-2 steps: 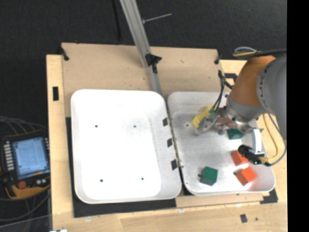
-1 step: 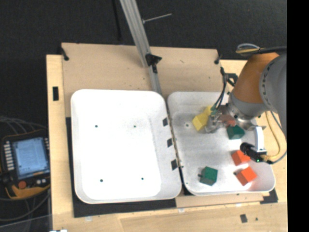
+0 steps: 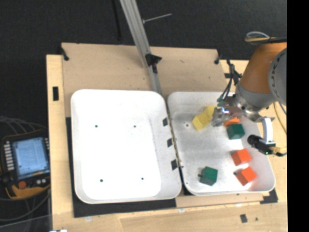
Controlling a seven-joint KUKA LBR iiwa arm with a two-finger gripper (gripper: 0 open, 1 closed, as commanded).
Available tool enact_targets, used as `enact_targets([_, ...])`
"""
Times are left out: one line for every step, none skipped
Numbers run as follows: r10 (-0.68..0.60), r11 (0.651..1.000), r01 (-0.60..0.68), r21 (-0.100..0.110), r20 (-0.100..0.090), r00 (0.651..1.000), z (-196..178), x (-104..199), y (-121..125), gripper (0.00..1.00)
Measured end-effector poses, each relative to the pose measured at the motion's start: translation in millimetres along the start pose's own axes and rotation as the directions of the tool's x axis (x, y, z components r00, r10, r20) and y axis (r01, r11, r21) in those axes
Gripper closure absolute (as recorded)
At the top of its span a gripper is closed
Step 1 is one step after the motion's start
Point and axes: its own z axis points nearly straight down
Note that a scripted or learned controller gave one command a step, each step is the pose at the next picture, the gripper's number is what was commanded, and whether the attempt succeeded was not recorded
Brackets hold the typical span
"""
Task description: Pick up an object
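Note:
My gripper (image 3: 218,116) is low over the upper part of the right bin (image 3: 193,182), under the grey wrist and orange band of the arm. A yellow block (image 3: 202,119) lies tilted just to its left, touching or nearly touching the gripper tip. A green block (image 3: 235,131) sits just below and right of the gripper, with an orange sliver (image 3: 232,122) peeking out above it. Two orange blocks (image 3: 241,156) (image 3: 245,175) lie near the bin's right wall, and another green block (image 3: 208,175) rests near the front edge.
The left bin (image 3: 118,144) sits beside the right one, separated by a hinged divider (image 3: 171,139). A metal pole (image 3: 140,33) slants up from the bins' back edge. A teach pendant (image 3: 26,158) lies off the bench at left.

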Motion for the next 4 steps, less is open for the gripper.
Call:
enact_targets([-0.002, 1.000, 0.002, -0.001, 0.001, 1.000, -45, -1, 6, 1.00])
enact_targets([-0.004, 1.000, 0.004, 0.001, 0.000, 1.000, -67, -2, 7, 1.00])
enact_targets([-0.005, 1.000, 0.005, 0.005, -0.001, 1.000, -66, 48, 6, 1.00])
enact_targets([-0.006, 1.000, 0.006, 0.003, -0.002, 1.000, -77, 93, 18, 1.00])
